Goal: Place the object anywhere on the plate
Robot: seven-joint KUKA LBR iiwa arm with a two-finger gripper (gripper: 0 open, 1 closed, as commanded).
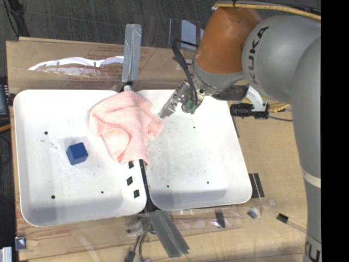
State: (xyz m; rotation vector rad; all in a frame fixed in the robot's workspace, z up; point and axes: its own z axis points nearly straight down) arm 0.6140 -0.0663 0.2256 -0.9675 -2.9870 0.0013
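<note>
You see the gripper (173, 106) over the right bin (218, 173), beside the pink cloth (126, 125); whether it's spread you can't tell; a blue cube (77, 153) sits in the left bin (32, 146)

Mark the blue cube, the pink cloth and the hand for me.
blue cube (77, 153), camera view, its top face.
pink cloth (126, 125), camera view, middle of the folds.
hand (170, 109), camera view, between its fingertips.

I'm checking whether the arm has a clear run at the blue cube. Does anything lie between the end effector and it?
Yes. The end effector hangs over the right bin, and the blue cube sits in the left bin. The pink cloth, draped over the divide between the bins, lies between them.
</note>
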